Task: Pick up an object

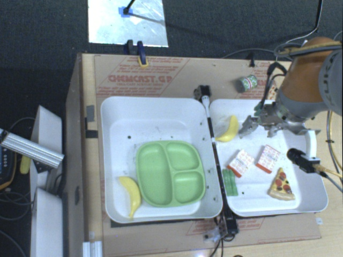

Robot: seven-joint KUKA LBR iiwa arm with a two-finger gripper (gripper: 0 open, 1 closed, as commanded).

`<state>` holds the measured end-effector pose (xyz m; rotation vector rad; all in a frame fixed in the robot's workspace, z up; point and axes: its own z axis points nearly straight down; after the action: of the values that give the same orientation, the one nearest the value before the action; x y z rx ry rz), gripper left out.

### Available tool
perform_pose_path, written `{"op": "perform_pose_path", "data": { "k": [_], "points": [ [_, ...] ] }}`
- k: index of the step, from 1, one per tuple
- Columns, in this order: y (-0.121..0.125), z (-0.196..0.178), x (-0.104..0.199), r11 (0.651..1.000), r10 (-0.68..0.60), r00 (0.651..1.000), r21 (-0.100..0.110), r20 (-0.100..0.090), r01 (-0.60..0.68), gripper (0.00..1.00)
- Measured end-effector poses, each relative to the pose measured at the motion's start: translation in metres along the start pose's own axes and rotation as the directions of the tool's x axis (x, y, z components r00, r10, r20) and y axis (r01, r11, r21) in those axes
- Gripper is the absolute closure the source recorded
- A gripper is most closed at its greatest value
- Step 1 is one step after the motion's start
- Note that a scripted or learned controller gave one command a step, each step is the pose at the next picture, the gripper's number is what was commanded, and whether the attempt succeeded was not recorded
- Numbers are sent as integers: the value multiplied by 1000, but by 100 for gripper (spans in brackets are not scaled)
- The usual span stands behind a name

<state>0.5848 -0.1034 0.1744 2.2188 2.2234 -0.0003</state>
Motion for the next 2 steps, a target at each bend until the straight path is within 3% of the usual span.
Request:
{"op": "perform_pose_path", "data": {
  "k": [1, 2],
  "points": [
    [21, 88, 12, 1000, -1, 1000, 2, -1, 1, 0],
    [16, 90, -15, 1000, 1, 1000, -1, 0, -1, 0]
  ]
}}
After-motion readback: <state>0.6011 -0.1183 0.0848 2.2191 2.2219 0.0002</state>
